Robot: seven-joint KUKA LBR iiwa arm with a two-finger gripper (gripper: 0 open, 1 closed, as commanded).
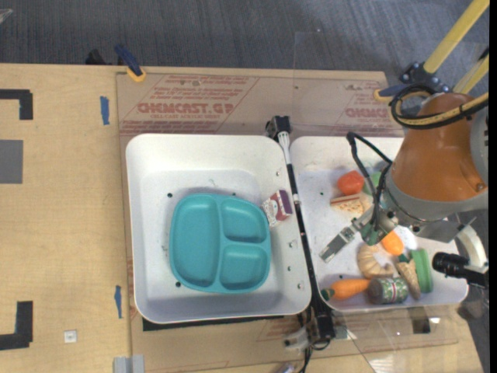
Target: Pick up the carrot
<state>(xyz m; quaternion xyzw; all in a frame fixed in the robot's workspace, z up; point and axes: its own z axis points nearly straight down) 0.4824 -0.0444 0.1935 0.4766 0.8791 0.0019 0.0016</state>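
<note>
The gripper (344, 241) hangs empty, fingers apart; it should drop straight over the carrot (349, 288) (crowded there) before closing.

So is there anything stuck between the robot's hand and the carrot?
Not really. The gripper hangs over the right bin, and the carrot lies nearer the front wall, a little to the left. The bare bin floor between them looks open. A bread roll and a dark can crowd the carrot's right end.
</note>
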